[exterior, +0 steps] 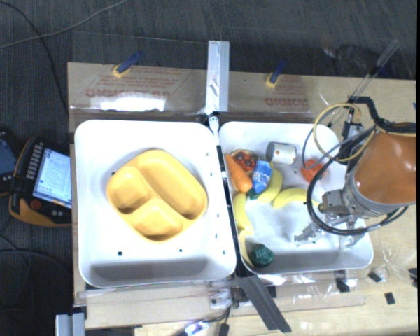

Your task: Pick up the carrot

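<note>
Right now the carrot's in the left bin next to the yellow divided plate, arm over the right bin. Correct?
Not quite. The carrot lies in the right bin, against its left wall, beside the bananas. The yellow divided plate sits in the left bin without it. The arm is over the right bin, as the camera view shows.

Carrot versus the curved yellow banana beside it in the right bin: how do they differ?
The tapered orange carrot runs straight, slanting along the bin's left wall; the curved yellow banana bends near the bin's middle. The carrot lies farther from the gripper than the banana does. Both rest loose in the shallow white right bin.
</note>
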You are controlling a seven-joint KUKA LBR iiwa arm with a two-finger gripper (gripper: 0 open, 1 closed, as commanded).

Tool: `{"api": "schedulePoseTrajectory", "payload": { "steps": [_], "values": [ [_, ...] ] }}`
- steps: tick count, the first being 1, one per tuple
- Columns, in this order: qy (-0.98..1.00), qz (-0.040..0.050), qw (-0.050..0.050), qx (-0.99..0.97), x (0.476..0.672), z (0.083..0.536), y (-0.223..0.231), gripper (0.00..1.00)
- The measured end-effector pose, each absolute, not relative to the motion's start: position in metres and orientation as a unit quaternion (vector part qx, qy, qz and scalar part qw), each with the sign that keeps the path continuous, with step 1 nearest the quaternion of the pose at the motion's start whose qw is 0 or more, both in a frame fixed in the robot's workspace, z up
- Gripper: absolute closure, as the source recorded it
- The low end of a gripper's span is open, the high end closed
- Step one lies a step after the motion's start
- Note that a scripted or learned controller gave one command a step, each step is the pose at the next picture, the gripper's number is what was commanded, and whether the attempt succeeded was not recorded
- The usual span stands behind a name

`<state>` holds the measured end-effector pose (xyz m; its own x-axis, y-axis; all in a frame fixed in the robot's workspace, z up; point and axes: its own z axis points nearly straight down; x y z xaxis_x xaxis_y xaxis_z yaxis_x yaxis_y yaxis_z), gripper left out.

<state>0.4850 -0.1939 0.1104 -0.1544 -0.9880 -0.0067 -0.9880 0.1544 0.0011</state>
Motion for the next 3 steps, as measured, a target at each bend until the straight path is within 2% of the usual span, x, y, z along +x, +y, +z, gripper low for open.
{"api": "schedulePoseTrajectory", "payload": {
  "steps": [1, 2, 3],
  "values": [
    [0.76, 0.0027, 0.002, -0.65, 0.485, 0.11, -0.194, 0.0],
    [0.699, 0.0088, 0.005, -0.715, 0.485, 0.105, -0.211, 0.0],
    [0.55, -0.0034, 0.0, -0.835, 0.487, 0.09, -0.163, 0.0]
  ]
}}
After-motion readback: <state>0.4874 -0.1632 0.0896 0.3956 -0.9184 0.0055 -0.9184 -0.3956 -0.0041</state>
